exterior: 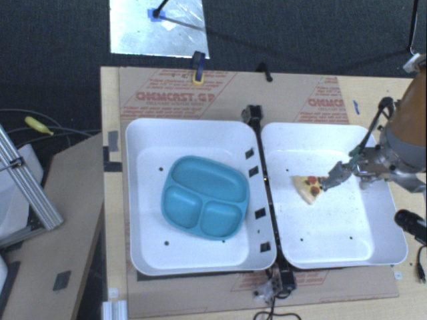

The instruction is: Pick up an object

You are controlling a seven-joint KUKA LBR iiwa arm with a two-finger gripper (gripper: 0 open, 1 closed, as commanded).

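A small toy pizza slice (307, 188), pale yellow with red spots, lies in the right bin (347, 245), toward its left middle. My gripper (331, 179) reaches in from the right and its tip sits right at the slice's right edge, touching or nearly touching it. The view is too small to tell how the tip meets the slice. A blue divided plate (204, 197) with three compartments rests in the left bin (147, 245).
The two white bins meet at a black clipped divider (259, 179) running down the middle. The arm's grey body (403, 145) hangs over the right bin's right edge. The bins stand on a cardboard sheet (220, 92).
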